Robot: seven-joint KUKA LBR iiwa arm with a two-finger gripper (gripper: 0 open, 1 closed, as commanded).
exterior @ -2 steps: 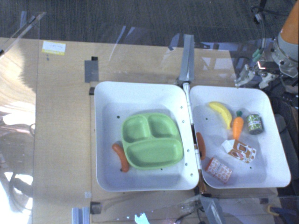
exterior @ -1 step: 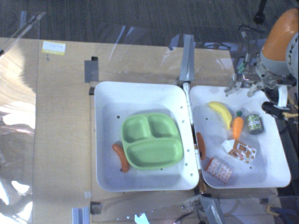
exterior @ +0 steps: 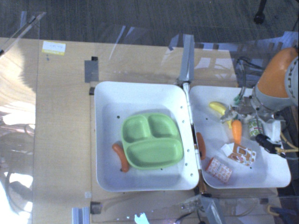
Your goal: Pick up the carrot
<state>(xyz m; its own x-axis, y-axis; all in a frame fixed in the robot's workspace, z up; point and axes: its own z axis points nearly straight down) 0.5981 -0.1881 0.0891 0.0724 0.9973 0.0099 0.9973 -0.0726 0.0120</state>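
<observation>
**Arm look: grey/orange, cluttered wrist**

Grey KUKA arm w/ rounded orange band [exterior: 276, 76] at right edge of frame, approx mid-height; band is smooth, glossy, dome-like, w/ grey casing [exterior: 293, 80] next to it. Below the band, wrist hardware gets busy: silver/metal brackets, small dark parts, a green-ish bit. Two-finger gripper [exterior: 235, 117] is dark metal w/ pale fittings, left of wrist. Black cables [exterior: 268, 143] loop lower right; thin dark wires [exterior: 244, 71] run above the wrist.

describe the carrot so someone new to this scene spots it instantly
Look in the right bin, upper middle, just under the gripper. The carrot is a short orange stick lying nearly upright in the view. The banana beside it is yellow; the sausage is darker and by the divider.
</observation>
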